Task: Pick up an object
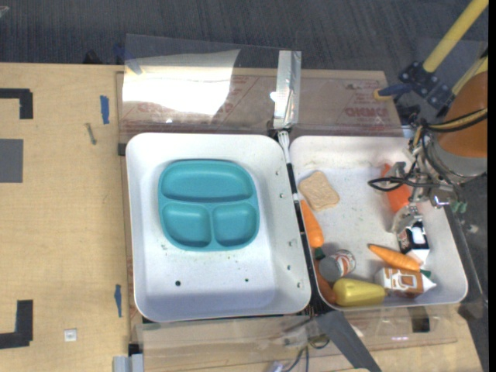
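Observation:
The right bin [356, 157] holds several toy foods. A tan bread slice [319, 190] lies near its left wall, with a long carrot [311, 223] just below it. A grey can-like piece [335, 266], a yellow piece [358, 291] and a small carton [403, 281] sit along the front wall. Another carrot [394, 256] lies above the carton. My gripper [411, 227] reaches down at the bin's right side, close over a small black-and-white item [417, 237] and beside an orange-red piece [397, 198]. Cables and the wrist hide what lies under it.
The left bin [147, 285] carries a teal divided plate [208, 204] in its middle. A clear plastic sheet and a metal divider [285, 91] stand behind the bins. The grey arm with its orange band [465, 118] leans in over the right bin's right wall.

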Controlling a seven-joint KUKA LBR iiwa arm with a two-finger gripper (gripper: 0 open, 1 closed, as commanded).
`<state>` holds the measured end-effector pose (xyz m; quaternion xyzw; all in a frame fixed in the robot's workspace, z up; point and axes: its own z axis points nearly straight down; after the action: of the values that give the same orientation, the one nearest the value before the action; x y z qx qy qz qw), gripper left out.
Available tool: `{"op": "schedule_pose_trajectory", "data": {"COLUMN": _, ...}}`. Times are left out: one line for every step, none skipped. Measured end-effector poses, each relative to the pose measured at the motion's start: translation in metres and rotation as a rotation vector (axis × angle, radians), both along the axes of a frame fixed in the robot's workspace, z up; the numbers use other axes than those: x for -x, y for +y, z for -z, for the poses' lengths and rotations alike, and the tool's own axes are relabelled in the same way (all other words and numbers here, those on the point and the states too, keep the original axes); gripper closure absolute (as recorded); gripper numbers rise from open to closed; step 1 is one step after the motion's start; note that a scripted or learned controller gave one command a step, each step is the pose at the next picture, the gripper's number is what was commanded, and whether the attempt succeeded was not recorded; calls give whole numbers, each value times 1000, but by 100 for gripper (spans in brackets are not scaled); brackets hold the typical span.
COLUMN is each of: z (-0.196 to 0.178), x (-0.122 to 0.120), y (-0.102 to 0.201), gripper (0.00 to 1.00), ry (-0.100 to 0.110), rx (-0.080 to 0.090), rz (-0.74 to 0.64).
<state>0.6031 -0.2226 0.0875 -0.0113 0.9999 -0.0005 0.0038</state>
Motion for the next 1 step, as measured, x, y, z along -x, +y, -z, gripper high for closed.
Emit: {"op": "schedule_pose_trajectory", "data": {"z": -15, "x": -4, "y": 1, "gripper": 100, "ry": -13, "rx": 4, "rz": -3}}
